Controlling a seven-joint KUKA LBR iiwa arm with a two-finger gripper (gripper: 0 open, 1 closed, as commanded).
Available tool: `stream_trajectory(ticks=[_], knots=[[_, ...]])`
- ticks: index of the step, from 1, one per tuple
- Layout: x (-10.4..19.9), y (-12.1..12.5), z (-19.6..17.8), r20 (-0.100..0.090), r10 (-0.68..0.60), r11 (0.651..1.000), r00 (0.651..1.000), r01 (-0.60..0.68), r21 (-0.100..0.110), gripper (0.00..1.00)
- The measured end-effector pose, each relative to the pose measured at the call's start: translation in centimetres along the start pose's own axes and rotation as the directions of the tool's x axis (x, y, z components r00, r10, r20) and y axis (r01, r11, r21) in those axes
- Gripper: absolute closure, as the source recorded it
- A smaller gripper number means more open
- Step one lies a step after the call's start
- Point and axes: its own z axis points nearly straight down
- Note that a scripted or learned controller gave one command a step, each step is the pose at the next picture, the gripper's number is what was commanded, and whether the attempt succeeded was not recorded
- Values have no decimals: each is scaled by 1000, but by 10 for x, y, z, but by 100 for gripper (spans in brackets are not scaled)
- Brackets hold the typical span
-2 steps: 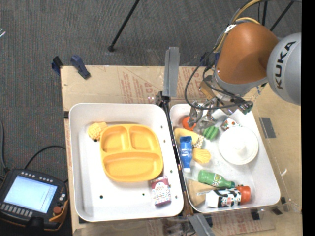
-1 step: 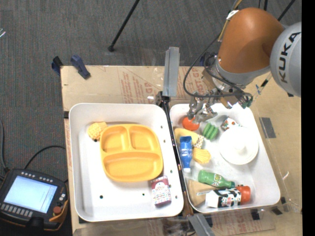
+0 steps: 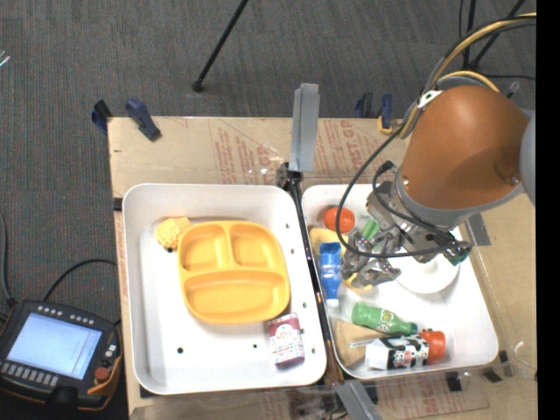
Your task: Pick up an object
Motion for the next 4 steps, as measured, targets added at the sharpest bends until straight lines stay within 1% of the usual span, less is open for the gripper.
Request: stream_trajectory(ticks=[1,2,3,4], knots=[[42,-15,64,-3,-247,969,969,247,-4,100],[-8,35,63,0,-448,894,894,448,-3,100],[-29,35,-39,5,-541,841,841,541,7,100],[-19,-20,-57,2,-713,701,701,713,-2,100]])
